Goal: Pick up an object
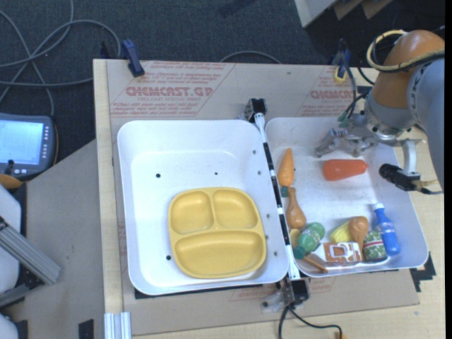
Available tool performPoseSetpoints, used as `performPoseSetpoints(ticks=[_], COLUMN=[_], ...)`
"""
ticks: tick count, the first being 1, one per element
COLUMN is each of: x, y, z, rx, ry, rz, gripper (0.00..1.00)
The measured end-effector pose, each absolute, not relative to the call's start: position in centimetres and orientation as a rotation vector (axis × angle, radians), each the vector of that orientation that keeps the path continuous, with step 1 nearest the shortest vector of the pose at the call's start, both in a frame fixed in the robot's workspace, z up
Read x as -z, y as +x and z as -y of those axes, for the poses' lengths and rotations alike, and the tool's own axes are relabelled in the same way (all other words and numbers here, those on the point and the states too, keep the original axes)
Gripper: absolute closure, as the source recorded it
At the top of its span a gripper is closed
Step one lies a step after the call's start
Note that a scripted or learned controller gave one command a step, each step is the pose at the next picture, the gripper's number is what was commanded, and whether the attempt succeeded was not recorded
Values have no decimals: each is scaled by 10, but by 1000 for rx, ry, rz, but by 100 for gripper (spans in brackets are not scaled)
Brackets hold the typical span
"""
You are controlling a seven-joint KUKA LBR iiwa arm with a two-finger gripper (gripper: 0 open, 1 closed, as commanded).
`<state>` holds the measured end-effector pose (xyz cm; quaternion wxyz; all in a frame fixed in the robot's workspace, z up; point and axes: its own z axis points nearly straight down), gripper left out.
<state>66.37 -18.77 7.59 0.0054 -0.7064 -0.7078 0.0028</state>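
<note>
My gripper (345,145) hangs over the far part of the right bin (417,224), open, its fingers spread with nothing between them. Just in front of it lies a red-orange oblong object (345,169), apart from the fingers. An orange carrot (285,167) lies along the bin's left wall, with a brown pear-shaped item (294,212) below it. At the near end are a green item (308,235), a yellow and orange item (351,229), a blue bottle (385,230) and a printed packet (340,253).
The left bin (141,154) holds a yellow divided plate (216,232). A black clip (256,107) joins the bins at the far side. The arm's orange band (413,51) looms over the right bin's far right corner.
</note>
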Motion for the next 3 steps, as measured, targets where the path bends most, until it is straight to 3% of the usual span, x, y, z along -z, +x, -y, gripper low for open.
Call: performPoseSetpoints(ticks=[1, 2, 3], x=[-84, -177, -79], y=[596, 576, 566], z=[125, 190, 208], rx=[-4, 3, -7], ry=[-2213, -2235, -2219], rz=[2218, 2222, 2213], gripper=[0, 0, 0])
